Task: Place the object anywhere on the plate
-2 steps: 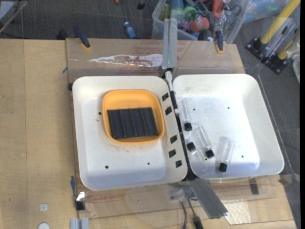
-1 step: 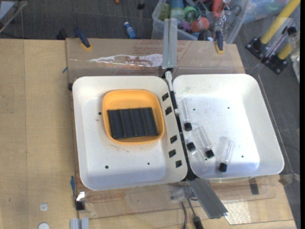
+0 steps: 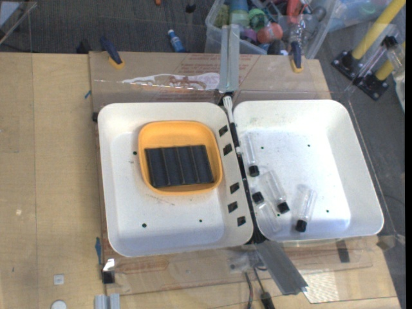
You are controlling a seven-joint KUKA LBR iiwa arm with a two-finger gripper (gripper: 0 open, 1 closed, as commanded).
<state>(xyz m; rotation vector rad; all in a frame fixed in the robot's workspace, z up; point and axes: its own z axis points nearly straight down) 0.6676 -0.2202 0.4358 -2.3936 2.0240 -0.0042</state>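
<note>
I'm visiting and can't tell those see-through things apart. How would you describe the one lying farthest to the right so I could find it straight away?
Start at the right-hand shallow white bin, then look to its lower middle, where several clear plastic vials with black caps lie. The one you want is the clear vial farthest right. It lies on its own, tilted, with its black cap pointing toward the near rim, while the others cluster by the divider.

— What sort of place is this?
— A robotics lab or workshop. Two shallow white plastic bins sit side by side on a pale wooden bench, fixed over taped brown cardboard.
— Anything else?
— A clear plastic crate of jumbled colourful objects stands behind, on dark grey carpet.
</note>
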